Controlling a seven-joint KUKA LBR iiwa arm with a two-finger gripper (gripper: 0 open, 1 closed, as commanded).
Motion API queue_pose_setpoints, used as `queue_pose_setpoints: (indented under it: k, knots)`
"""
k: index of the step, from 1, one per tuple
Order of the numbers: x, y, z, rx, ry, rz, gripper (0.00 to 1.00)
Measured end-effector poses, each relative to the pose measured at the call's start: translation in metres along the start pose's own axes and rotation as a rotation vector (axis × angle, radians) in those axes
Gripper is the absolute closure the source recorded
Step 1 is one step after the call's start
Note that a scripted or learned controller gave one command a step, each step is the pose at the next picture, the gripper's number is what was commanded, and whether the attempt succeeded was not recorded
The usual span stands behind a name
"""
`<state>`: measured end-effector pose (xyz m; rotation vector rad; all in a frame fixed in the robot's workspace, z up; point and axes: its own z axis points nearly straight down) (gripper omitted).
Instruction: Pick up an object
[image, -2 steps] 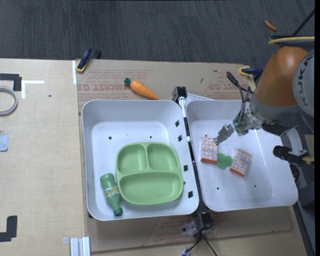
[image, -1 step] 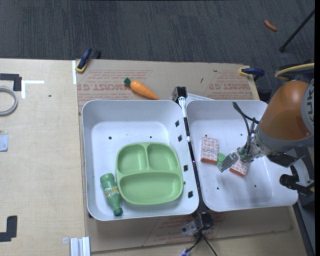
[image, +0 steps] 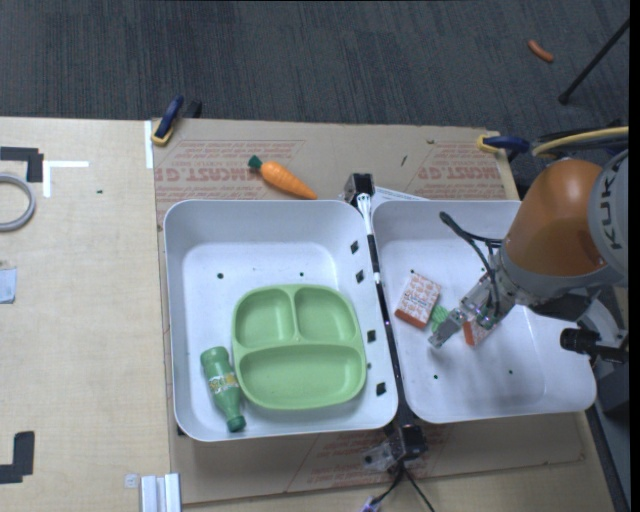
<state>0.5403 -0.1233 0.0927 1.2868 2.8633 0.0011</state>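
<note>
The two-finger gripper (image: 452, 330) was seen low inside the right white plastic bin (image: 520, 395), reached in under the grey arm with the orange band (image: 555, 225). Whether its fingers were apart or together could not be told from the slanted view, and nothing could be made out clamped between them.

Just beside the gripper, on its far-left side, a small flat orange-and-white printed packet (image: 417, 299) was lying on the bin floor. A small green item (image: 441, 317) was seen touching or nearly touching the gripper tip, and a small red piece (image: 474, 335) sat close against its right side; neither could be identified for certain.

Well apart to the gripper's left, in the left white plastic bin (image: 190, 300), a green 3-compartment plastic plate (image: 298, 347) and a green plastic bottle with a yellow label (image: 222, 388) were lying side by side. An orange plastic carrot (image: 283, 178) was resting on the cardboard beyond both bins.

The task was judged unfinished: the gripper had been brought down to the objects, but no lift was shown. A secure grasp and a raise were judged to remain.
</note>
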Motion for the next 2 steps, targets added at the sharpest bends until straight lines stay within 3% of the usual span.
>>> queue_pose_setpoints:
  k: [1,2]
  knots:
    - [-0.001,0.001,-0.01,-0.002,-0.003,0.004,1.0]
    - [0.066,0.058,-0.1,0.0,0.0,-0.07,1.0]
